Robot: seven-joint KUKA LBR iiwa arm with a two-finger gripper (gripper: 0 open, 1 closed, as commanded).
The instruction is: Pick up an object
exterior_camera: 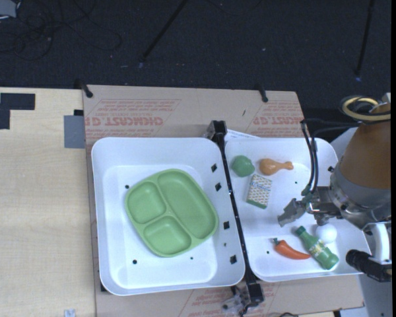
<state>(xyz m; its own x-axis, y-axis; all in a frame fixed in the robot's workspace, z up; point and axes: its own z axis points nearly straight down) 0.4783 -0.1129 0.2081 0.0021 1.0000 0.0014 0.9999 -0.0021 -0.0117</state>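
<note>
Green bottle (317, 247) lies in right bin (277, 273), orange-red pepper (291, 249) just beside, white ball (327, 233) touching. Hand (294, 212) hovers above them — grip state cannot be told. Farther back: small box (259, 191), green ball (242, 166), drumstick toy (275, 166). Left bin (112, 256) — green divided plate (171, 211).

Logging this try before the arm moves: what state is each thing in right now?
gripper: over the right bin, holding nothing I can see
green divided plate: flat in the left bin
green bottle: lying on its side
chili pepper: lying beside the bottle
small box: lying flat
</note>
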